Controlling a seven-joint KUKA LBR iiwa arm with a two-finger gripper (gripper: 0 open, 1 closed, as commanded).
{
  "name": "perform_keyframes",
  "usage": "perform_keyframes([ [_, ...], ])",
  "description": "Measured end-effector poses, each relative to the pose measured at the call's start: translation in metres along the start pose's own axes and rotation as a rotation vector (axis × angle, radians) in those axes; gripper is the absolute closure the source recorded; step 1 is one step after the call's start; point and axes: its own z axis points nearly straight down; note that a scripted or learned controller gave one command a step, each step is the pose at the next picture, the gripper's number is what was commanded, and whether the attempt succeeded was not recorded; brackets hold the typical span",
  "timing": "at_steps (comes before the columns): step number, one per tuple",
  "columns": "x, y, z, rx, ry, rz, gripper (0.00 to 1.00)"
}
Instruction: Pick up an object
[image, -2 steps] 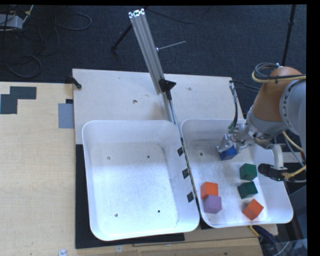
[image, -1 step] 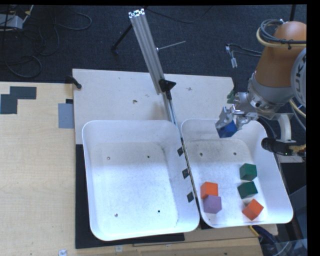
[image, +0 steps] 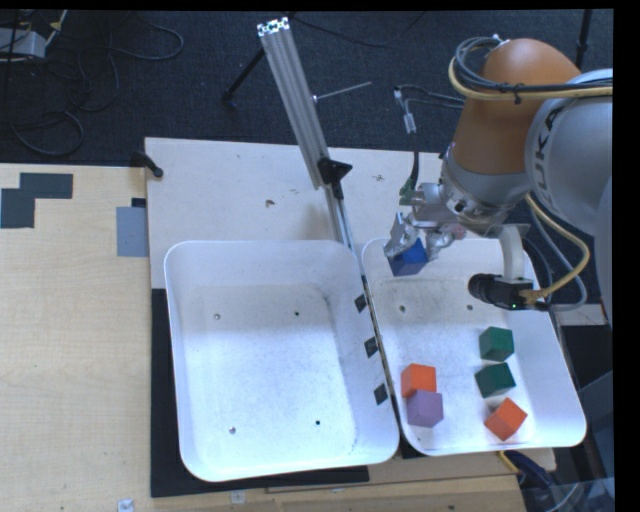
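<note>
Spanning the middle of the view, the tabletop (image: 70, 330) carries two shallow white bins side by side, so that things can be lifted from one and the other can receive them. The left bin (image: 190, 300) is the larger-looking bare basin. The right bin (image: 455, 300) sits touching it along a shared rim and holds the loose pieces. The arm (image: 520, 110) leans in from the right, its wrist tipped down over the far end of the right bin.

At its tip the gripper (image: 410, 245) is closed narrowly on a blue block (image: 409, 260), which shows between the fingers and hangs just above the bin's far corner. I judge it is raised rather than resting, since its lower edge seems clear of the floor.

Five blocks lie at the near end, well apart from the gripper: two dark green blocks (image: 496, 343) one behind the other, an orange block (image: 419, 379) touching a purple block (image: 424, 408), and another orange-red block (image: 506, 418) near the rim.
</note>
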Motion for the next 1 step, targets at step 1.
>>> perform_keyframes([
  [1,0.0714,-0.0114,0.0502,0.007,0.0,0.0,1.0],
])
